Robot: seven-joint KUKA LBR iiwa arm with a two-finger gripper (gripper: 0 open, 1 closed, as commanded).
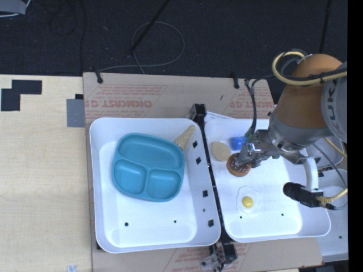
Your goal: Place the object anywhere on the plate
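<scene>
Bench [39, 169]: pale wood surface, filled the 9 o'clock side of the camera view; dark carpet with loose cables beyond it at 12 o'clock.
Cardboard sheet [147, 98]: lay under both bins; red print along its far strip, upside down and mirrored, too faint to read for sure; more red print at the near edge, illegible.
Arm [309, 103]: grey with an orange band, reached in from 3 o'clock; a yellow cable looped over the top; grey lettering on the link at the far right edge, cut off, unreadable.
Left bin [108, 220]: shallow, white, sat left of centre.
Right bin [283, 225]: shallow, white, touching the left bin along a black clip rail at the middle.
Plate [148, 167]: blue, three compartments, lay flat in the left bin toward its 11 o'clock corner.
Cone [184, 136]: tan, ice-cream-cone shaped, lay tilted at the plate's 2 o'clock, tip just beside the plate's rim, wide end near the rail.
Gripper [245, 158]: hung over the right bin at its 10 o'clock part, directly above the brown round object; fingers' spread not discernible, cannot tell whether clenched or released.
Brown round object [238, 168]: doughnut-like, lay on the right bin's floor under the fingertips, well apart from the plate.
Beige disc [220, 150]: just beside the brown object at its 10 o'clock.
Blue object [236, 143]: small, at the gripper's 11 o'clock, partly hidden.
Yellow object [247, 202]: small, round, at the brown object's 6 o'clock.
</scene>
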